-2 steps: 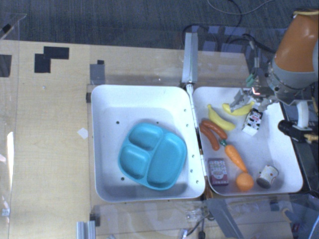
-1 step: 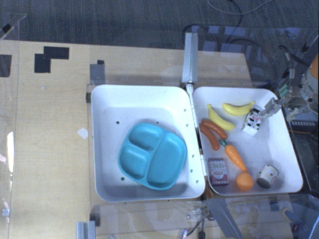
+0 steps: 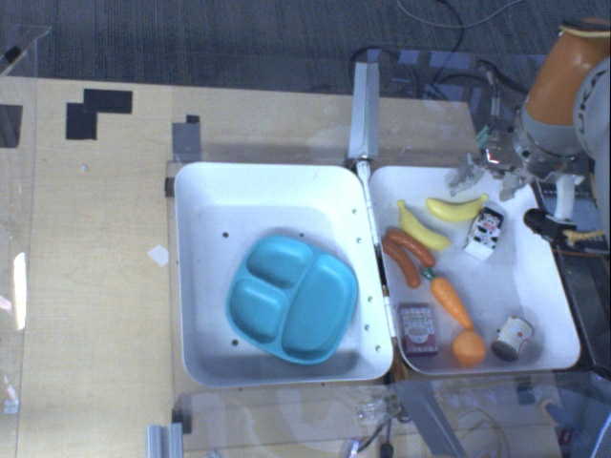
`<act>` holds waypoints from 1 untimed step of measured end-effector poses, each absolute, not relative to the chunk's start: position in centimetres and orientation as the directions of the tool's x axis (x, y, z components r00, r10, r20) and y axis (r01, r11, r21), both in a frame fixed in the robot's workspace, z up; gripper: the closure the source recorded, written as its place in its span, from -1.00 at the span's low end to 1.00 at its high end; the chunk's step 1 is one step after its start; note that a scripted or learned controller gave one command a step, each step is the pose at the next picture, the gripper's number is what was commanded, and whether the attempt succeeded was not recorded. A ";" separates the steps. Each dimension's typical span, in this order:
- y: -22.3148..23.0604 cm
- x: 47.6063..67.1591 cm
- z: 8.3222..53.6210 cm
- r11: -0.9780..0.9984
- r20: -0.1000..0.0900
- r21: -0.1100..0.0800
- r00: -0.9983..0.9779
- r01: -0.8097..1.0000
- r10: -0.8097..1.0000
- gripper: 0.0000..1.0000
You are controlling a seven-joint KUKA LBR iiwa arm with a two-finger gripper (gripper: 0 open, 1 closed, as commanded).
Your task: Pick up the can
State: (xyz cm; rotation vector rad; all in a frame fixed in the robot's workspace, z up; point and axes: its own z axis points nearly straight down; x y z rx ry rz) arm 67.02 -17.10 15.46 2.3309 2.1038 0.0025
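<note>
Bench carries two white bins. Left bin, well left of the gripper, holds a blue divided plate. Right bin lies below the gripper, which hovers at its far edge — fingers apart, nothing between them. Just below the gripper: two bananas, a small white carton. Lower left of it: sausages, a carrot, the can — lying flat near the bin's near-left corner, well apart from the gripper. Orange and small cup sit just right of the can.
</note>
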 end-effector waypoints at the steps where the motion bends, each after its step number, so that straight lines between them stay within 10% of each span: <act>1: -19.2 65.9 10.8 -0.132 -0.003 0.027 0.132 0.991 0.991 -1.00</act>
